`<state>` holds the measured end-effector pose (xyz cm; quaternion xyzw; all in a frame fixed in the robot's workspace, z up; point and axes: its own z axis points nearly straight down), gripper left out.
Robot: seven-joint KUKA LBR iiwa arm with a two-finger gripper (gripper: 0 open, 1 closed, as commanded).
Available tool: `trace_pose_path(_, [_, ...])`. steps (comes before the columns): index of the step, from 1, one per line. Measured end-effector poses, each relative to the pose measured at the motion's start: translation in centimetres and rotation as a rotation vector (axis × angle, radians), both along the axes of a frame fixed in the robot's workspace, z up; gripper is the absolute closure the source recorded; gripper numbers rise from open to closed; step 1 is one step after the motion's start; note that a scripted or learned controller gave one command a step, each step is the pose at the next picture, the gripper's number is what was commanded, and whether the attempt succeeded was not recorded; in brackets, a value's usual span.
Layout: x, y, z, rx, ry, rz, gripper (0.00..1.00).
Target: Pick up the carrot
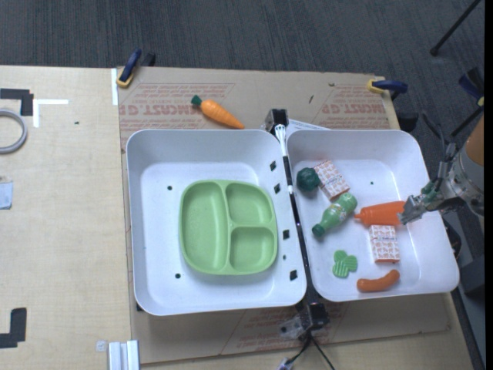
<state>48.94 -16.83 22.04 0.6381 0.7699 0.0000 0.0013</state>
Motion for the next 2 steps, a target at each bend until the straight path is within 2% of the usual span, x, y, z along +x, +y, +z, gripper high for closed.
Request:
trace_pose_path(1, [-1.1,4.8,-12.8,0.002,0.001,0.138,1.00])
trace_pose_path(2, [-1.1,-3.8,3.5,-0.001,-0.001,0.233,1.00])
